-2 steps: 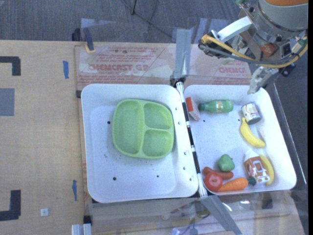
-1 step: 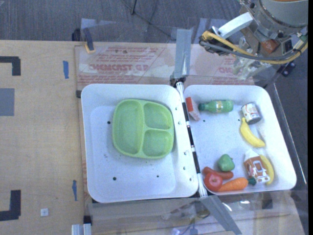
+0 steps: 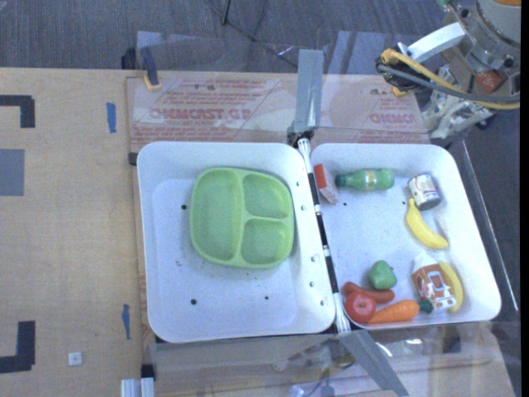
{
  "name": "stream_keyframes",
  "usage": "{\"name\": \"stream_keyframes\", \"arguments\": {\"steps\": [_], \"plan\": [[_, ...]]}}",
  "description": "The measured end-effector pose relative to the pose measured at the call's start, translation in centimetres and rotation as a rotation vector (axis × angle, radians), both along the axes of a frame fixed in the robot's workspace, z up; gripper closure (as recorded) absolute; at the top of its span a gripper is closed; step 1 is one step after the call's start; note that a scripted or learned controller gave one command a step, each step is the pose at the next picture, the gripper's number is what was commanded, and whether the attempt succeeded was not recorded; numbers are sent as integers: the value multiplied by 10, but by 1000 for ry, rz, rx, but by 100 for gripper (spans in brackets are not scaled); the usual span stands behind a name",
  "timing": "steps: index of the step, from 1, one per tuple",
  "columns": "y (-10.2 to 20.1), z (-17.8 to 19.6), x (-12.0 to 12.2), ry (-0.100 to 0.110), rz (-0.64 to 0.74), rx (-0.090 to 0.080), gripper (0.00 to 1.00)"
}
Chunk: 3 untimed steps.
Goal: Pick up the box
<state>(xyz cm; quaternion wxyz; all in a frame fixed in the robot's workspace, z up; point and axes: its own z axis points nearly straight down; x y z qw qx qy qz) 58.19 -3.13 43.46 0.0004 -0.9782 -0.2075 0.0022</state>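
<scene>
The arm (image 3: 488,23) sits at the frame's upper right, its claw's state impossible to tell, so it should descend squarely over the box (image 3: 435,287) in the right bin's (image 3: 475,222) lower right corner, avoiding the bananas.

1. the scene is evenly and brightly lit from above, with no deep shadows.
2. the two white bins (image 3: 157,246) are the brightest areas, close to washed out, with soft faint shadows under their contents.
3. pale glare streaks lie across the clear sheet (image 3: 207,110) behind the bins.
4. overall sharpness is moderate; small print is unreadable and the corners look slightly soft.
</scene>
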Motion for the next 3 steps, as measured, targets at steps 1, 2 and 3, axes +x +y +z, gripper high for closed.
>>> {"name": "stream_keyframes", "arguments": {"steps": [1, 2, 3], "plan": [[0, -55, -37, -2, -131, 1, 100], [0, -55, -37, -2, -131, 1, 0], [0, -46, -36, -2, -131, 1, 100]]}}
